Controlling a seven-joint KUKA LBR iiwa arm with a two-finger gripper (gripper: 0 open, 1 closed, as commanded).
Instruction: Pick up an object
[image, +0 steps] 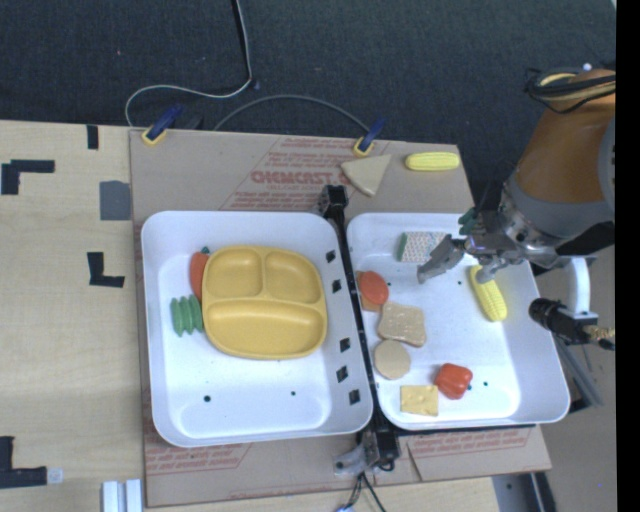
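White plastic bins sit side by side on the counter (60, 300), and the way the toys are spread explains where the arm has gone. The left bin (165, 400) is mostly taken up by a yellow divided plate (265, 300), with an orange-red carrot-like piece (198, 272) and a green ridged vegetable (185, 314) wedged against its left edge, awkward to reach. The right bin (540, 390) holds loose pieces lying apart from each other, which makes it the likelier source for a pick: a grey-green speckled block (415, 246) near the top, a tomato (373, 289) by the divider, a bread slice (402, 324), a round biscuit (391, 359), a yellow cheese square (419, 400), a red pepper (453, 380) and a corn cob (488, 297) toward the right wall. The claw (465, 255) hangs over the upper part of this bin, its fingers spread apart with nothing between them; one dark finger (438, 262) points toward the speckled block and the corn cob lies just beside and below the other. Which of those two it is after cannot be told; nothing is lifted yet. A second corn cob (432, 160) and a tan wedge (366, 175) rest outside on the cardboard (280, 170), out of play.
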